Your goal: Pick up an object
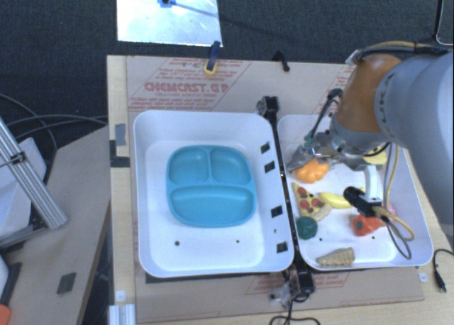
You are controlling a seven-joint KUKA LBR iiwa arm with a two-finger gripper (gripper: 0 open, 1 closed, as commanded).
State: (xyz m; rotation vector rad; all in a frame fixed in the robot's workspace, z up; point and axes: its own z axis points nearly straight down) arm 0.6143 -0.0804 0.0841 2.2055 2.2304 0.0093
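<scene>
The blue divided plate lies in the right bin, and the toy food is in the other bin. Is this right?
Not quite. The camera view shows the blue divided plate in the left bin; the toy food, such as the pizza slice and banana, lies in the other bin.

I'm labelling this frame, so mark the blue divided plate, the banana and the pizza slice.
blue divided plate [211, 186]: camera view, its centre divider.
banana [335, 200]: camera view, middle of its length.
pizza slice [309, 203]: camera view, its topped face.
</scene>
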